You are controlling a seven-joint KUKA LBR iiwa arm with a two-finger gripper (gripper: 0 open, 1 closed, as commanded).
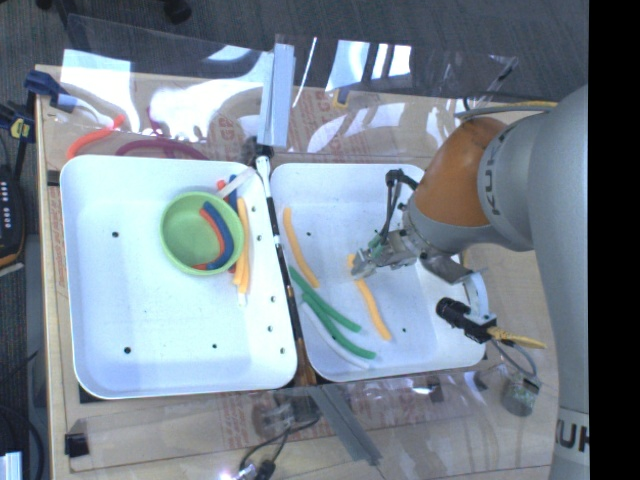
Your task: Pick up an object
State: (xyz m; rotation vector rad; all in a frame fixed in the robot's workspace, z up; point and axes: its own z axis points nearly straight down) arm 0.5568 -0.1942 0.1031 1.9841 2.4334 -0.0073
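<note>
A: Where was the gripper [368, 261]?
B: Low in the right bin [420, 363], just beside the upper end of an orange strip [374, 309]. Likely lined up to pinch it.
A: Jaws?
B: Couldn't tell. Too small, wrist shadowed them. Strip lay flat on the bin floor, green strips [328, 313] alongside.

A robotics lab: a wooden bench [150, 423] with loose cables [255, 463] on grey carpet [300, 3]
</note>
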